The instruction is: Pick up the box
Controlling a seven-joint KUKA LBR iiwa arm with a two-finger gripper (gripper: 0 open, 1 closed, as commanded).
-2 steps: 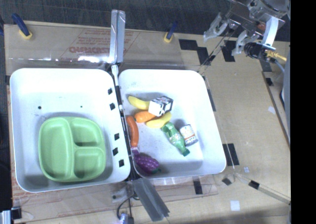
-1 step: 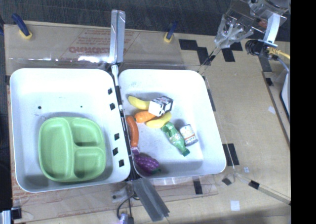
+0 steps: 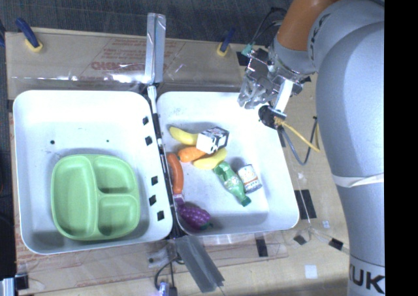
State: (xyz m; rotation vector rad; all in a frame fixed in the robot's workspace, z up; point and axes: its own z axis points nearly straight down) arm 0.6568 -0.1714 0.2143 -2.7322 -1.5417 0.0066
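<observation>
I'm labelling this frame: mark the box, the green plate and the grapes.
box [image 3: 213, 139]: camera view, its top face.
green plate [image 3: 73, 187]: camera view, its large compartment.
grapes [image 3: 194, 215]: camera view, middle of the bunch.

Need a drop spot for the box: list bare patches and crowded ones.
Free: left bin floor above the green tray; right bin floor near the gripper. Crowded: the right bin's middle, around the box, bananas and bottle.

"KU" on arm [image 3: 363, 280] base

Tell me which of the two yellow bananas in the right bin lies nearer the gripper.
The upper banana, left of the box; the other banana lies below the box, farther from the gripper.
</observation>
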